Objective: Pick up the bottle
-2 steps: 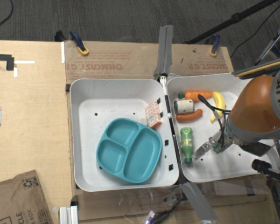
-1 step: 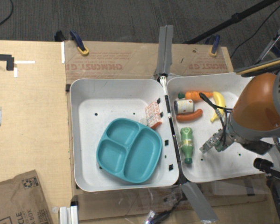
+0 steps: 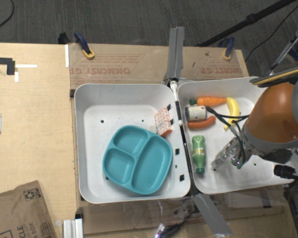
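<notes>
A small green bottle (image 3: 198, 153) lies on its side along the left wall of the right bin (image 3: 258, 182), cap toward the near edge. My gripper (image 3: 227, 157) hangs low over the same bin's floor, a short way to the right of the bottle and apart from it. Nothing shows in its grasp. The orange band of the arm (image 3: 275, 114) covers the bin's right part.
In the right bin's far end lie a carrot (image 3: 211, 101), a banana (image 3: 233, 110), a small can (image 3: 195, 113) and a red sausage-shaped piece (image 3: 201, 123). The left bin (image 3: 89, 133) holds a teal divided plate (image 3: 137, 159) and a red-and-white packet (image 3: 163, 121).
</notes>
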You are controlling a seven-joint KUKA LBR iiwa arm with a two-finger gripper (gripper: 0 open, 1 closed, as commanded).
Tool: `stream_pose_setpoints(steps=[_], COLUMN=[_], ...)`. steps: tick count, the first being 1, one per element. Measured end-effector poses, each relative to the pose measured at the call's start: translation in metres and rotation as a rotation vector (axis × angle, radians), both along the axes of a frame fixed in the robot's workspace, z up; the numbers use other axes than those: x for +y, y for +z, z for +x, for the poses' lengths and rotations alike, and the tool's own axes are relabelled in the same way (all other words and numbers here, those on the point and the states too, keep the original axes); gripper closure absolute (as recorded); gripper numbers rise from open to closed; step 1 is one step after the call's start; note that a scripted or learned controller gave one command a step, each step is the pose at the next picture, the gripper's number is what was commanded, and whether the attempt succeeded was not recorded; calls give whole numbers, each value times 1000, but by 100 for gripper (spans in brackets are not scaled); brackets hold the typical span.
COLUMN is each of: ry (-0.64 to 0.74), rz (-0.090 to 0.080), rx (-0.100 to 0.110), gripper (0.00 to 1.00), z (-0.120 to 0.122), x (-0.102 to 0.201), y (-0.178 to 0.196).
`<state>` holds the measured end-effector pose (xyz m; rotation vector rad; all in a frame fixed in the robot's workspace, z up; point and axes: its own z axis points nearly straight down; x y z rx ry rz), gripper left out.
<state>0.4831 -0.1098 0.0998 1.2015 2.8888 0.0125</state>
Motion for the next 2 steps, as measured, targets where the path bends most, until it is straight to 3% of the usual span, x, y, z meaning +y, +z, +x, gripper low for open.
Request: stream_pose_setpoints(steps=[1, 2], ry=[1, -286], rz=[0, -1], rx=[3, 16], gripper=[0, 0], z=[-1, -5], x=[0, 88], y=[-2, 91])
